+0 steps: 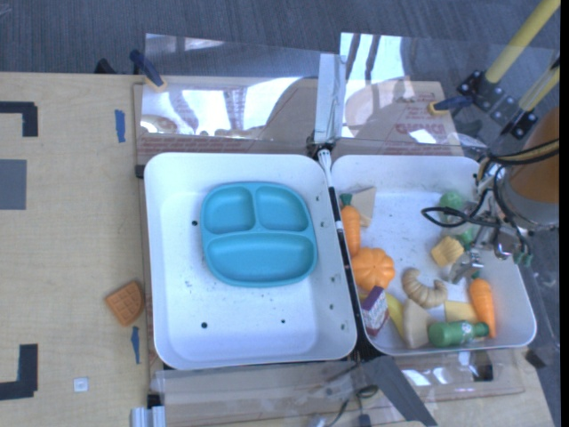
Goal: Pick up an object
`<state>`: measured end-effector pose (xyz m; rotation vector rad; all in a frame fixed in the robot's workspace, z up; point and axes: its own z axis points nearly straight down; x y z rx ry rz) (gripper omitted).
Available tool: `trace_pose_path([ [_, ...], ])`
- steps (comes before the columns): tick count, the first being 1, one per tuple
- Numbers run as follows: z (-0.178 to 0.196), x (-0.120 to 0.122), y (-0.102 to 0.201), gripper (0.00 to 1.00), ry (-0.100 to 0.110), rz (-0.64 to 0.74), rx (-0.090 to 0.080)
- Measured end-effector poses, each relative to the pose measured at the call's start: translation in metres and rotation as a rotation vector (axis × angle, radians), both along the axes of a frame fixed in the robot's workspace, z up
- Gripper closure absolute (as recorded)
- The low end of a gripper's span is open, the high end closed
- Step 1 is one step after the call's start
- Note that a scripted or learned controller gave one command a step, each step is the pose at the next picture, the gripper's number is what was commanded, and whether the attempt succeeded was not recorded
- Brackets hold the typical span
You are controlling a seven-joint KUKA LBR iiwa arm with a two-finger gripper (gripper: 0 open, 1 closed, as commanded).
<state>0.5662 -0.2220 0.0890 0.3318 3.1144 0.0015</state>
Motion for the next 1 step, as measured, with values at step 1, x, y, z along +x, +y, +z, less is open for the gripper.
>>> trace_pose_path([
  [1,0.0004,-0.0842,-0.003,0.0,0.0,-0.014,-0.003],
])
